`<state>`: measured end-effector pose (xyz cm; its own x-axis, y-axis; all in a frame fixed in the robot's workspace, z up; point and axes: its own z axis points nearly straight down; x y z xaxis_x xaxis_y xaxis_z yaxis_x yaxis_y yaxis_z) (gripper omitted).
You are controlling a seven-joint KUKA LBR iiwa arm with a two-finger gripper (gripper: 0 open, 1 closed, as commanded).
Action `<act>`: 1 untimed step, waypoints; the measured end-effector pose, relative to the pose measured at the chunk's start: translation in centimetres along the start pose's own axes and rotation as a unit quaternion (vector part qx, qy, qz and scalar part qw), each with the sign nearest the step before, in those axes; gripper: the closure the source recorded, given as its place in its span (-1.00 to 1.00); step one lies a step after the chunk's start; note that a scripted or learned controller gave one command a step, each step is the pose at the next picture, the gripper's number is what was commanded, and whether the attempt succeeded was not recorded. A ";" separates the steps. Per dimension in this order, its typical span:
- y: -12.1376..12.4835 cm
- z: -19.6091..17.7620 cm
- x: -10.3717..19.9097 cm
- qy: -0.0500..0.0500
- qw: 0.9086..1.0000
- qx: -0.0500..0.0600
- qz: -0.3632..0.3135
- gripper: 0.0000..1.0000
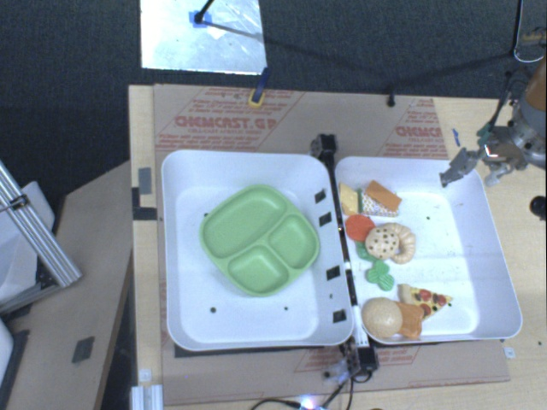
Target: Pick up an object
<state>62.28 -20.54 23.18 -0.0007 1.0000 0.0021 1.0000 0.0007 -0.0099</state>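
On a wooden bench, toy food lies clustered along the left side of the right bin. The gripper hovers open over that bin's upper right corner, grasping nothing.

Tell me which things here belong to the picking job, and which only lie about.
For the job: claw; right bin; pizza slice; cookie; bread roll; green piece.
Lying about: left bin; green divided plate; foil sheet.
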 end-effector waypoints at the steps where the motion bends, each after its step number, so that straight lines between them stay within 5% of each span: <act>1: 0.3 -0.8 0.1 -0.001 1.000 -0.006 -0.001 -1.00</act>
<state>62.54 -20.48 23.97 -0.0037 1.0000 -0.0006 1.0000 0.0037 0.0022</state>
